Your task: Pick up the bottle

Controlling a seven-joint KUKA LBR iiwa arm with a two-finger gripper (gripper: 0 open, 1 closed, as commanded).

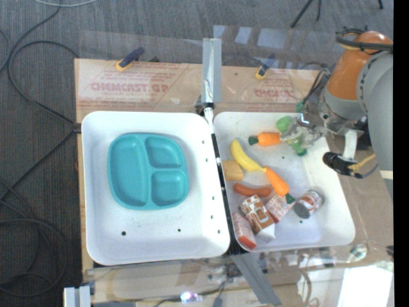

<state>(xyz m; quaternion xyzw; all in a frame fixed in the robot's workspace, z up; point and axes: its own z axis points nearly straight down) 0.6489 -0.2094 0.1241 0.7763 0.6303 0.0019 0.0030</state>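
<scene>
You are looking at a robotics lab test cell, not a home. Evidence: two white bins (96, 235) clamped on a cardboard-covered bench (128, 85), loose cables (25, 69) across grey carpet (160, 11), a tripod leg (313, 2), and toy food (246, 158) as test objects.

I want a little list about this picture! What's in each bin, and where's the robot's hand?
left bin: a teal divided plate
right bin: toy banana, two toy carrots, hot dog, small cartons, a can-like bottle
gripper: over the right bin's far corner, beside green toys
bottle: lying on its side, apart from the gripper
</scene>
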